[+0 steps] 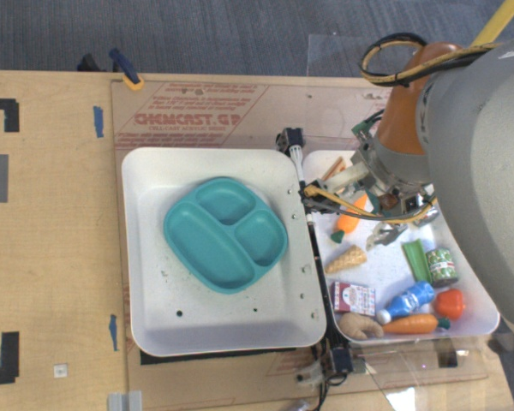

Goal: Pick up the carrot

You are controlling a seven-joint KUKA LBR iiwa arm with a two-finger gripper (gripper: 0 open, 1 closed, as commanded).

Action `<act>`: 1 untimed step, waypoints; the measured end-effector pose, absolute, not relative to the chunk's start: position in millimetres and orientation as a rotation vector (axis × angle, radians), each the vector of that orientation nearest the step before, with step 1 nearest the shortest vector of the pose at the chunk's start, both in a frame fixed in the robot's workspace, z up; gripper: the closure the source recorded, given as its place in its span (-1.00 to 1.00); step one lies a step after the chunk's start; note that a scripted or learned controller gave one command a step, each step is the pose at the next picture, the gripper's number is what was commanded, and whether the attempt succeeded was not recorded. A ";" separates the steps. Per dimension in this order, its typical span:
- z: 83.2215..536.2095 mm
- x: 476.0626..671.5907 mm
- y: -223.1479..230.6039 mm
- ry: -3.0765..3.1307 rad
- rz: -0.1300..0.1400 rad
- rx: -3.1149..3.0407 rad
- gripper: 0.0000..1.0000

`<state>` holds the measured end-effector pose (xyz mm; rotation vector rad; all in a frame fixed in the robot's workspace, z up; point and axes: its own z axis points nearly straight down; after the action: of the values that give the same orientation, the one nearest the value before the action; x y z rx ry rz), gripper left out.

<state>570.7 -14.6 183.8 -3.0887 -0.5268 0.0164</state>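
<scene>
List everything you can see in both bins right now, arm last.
plate: 1, teal, left bin
carrot: 1, orange, right bin, near edge
tomato: 1, red, beside carrot
bottle: 1, blue, above carrot
carton: 1, red-white, right bin
potato: 1, brown, below carton
can: 1, green, right bin
cone: 1, tan, right bin centre
gripper: 1, grey, over right bin's far end

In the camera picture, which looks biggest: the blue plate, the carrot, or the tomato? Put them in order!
1. Blue plate, by far the biggest.
2. Carrot, long and thin.
3. Tomato, smallest, though it and the carrot look fairly close in size.
</scene>
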 end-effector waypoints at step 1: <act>183.7 578.4 -81.0 -0.367 0.004 -3.122 -1.00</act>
<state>578.4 -81.0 183.7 -3.1217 -0.3675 0.0035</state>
